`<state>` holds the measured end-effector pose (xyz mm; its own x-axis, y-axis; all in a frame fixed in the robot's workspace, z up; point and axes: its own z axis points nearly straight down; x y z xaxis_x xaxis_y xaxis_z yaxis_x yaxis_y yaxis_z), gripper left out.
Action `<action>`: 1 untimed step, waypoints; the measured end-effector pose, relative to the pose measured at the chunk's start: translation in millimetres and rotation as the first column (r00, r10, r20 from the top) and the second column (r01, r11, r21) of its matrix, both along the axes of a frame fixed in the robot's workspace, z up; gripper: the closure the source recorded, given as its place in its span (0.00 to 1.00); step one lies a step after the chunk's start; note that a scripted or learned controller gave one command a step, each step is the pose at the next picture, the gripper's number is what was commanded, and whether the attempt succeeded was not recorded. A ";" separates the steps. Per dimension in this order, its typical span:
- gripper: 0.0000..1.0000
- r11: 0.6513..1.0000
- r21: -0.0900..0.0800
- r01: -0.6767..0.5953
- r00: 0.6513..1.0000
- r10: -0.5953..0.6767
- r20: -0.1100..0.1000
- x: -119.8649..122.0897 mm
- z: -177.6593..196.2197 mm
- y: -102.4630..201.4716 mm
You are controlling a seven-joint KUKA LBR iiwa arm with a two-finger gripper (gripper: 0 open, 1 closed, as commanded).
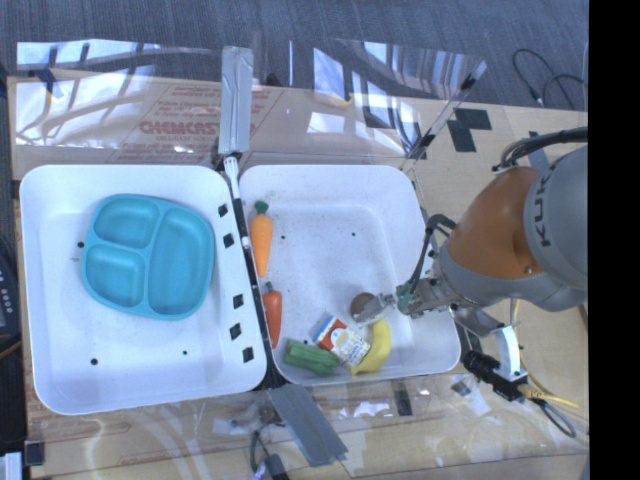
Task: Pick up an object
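Note:
My gripper is low in the right bin, near its front right part. Just below it lie a yellow banana and a small red-and-white carton. A green vegetable rests at the bin's front edge, left of the carton. Two orange carrots line the left wall, one at the back and one further forward. The gripper tip hangs close above the carton and banana, and I see nothing in its grasp.
The left bin holds a blue divided plate. The arm's orange band and grey wrist hang over the right bin's right wall. Clear plastic sheeting lies behind both bins.

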<state>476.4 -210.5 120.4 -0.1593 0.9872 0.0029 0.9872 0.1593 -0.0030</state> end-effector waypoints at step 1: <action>0.00 0.919 -0.004 -0.395 0.919 0.395 0.005 2.0 38.9 1.2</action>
<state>478.4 -209.4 159.3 -0.5364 0.8440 -0.0016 0.8440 0.5364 0.0010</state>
